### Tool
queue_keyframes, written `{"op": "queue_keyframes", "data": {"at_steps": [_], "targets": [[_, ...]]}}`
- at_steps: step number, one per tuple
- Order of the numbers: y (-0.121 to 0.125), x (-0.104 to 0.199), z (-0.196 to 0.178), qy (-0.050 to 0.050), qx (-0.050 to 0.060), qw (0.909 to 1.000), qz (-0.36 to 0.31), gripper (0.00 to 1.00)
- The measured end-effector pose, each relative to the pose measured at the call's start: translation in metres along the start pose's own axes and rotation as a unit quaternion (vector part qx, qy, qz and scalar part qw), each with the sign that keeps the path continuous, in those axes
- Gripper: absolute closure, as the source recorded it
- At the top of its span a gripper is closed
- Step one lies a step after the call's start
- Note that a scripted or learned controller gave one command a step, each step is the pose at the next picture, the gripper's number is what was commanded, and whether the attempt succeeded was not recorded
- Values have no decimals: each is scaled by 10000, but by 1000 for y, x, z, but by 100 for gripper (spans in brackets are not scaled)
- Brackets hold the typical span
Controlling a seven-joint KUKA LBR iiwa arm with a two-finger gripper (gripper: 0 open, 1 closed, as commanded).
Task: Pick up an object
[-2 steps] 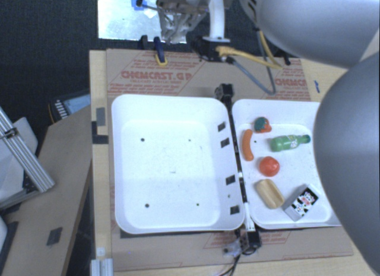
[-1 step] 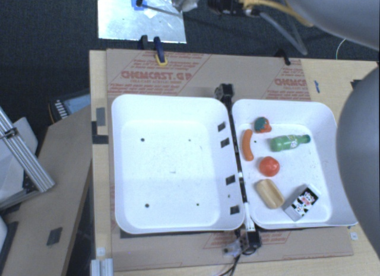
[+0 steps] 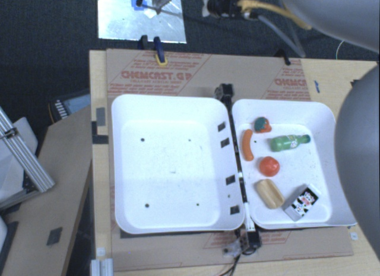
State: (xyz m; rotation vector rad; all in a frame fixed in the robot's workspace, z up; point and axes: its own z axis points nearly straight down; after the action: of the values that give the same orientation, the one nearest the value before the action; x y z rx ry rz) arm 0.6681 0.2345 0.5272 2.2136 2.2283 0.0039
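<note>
While the grey arm (image 3: 356, 150) looms blurred along the table's right edge, its jaws are hidden, so I cannot tell how they stand. All the candidates lie in the right-hand white bin (image 3: 323, 114): a small green plastic bottle (image 3: 289, 142) with its long axis crosswise, cap toward the right edge; an orange sausage-shaped toy (image 3: 247, 144) lengthwise by the divider; a red ball (image 3: 269, 165); a tan bread-like piece (image 3: 269, 193); and a grey carton with black-and-white print (image 3: 301, 202), closest to the arm. The cardboard under the bins reads "CHEMCAST", seen upside down.
</note>
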Motion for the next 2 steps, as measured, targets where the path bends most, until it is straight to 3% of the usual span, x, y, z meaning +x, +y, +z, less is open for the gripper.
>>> {"op": "queue_keyframes", "data": {"at_steps": [1, 2], "targets": [[0, 1, -12, 7, -13, 10000, -21, 100], [0, 1, -11, 5, -9, 10000, -27, 0]]}}
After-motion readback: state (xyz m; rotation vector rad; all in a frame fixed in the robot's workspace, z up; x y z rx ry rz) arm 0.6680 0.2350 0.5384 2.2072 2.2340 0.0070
